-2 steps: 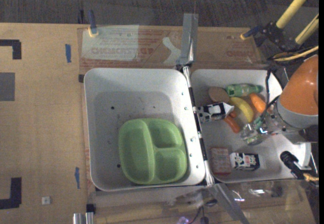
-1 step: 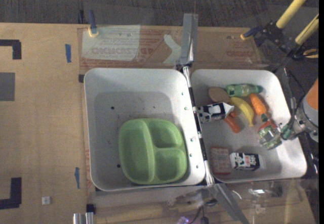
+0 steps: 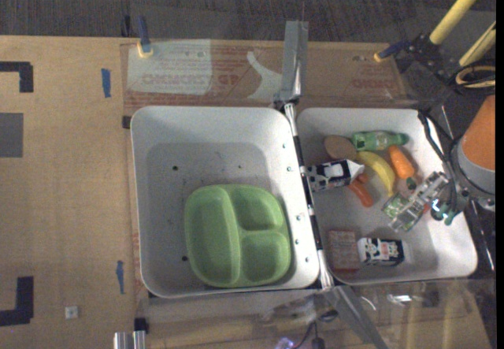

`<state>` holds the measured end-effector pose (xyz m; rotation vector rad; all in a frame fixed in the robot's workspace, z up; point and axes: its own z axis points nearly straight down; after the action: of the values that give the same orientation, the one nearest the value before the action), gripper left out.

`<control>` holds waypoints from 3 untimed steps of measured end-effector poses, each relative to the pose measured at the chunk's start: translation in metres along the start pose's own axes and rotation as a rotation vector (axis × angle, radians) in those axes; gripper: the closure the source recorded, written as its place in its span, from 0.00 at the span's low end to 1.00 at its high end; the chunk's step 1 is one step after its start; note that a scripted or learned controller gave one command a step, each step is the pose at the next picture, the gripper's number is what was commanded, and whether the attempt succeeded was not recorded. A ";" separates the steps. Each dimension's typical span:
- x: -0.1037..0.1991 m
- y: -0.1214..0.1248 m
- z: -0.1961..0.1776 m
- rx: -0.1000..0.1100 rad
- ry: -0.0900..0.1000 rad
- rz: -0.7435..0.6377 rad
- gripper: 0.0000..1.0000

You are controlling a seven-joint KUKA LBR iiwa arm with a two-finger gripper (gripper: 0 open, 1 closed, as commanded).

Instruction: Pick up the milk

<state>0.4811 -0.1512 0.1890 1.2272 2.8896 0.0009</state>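
Two black-and-white milk cartons lie in the right bin (image 3: 461, 257). One milk carton (image 3: 334, 175) rests on its side near the bin's left wall. The other milk carton (image 3: 380, 250) lies near the front. My gripper (image 3: 399, 214) hangs over the right half of this bin, between the two cartons and right of both. It is open with nothing between its fingers and touches neither carton. The arm's orange band (image 3: 484, 139) is at the right edge.
Around the gripper lie a banana (image 3: 380, 169), a carrot (image 3: 402, 161), a green bottle (image 3: 379, 139), a small orange piece (image 3: 361, 192), a brown lump (image 3: 339, 146) and a brown packet (image 3: 342, 244). The left bin (image 3: 157, 142) holds a green divided plate (image 3: 236, 235).
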 end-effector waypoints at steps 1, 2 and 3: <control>0.102 0.097 0.006 0.002 0.005 -0.142 1.00; 0.086 0.082 0.006 0.001 0.002 0.003 1.00; 0.144 0.138 -0.003 0.000 0.002 -0.293 1.00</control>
<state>0.4805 0.0482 0.1919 0.7931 3.0390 0.0011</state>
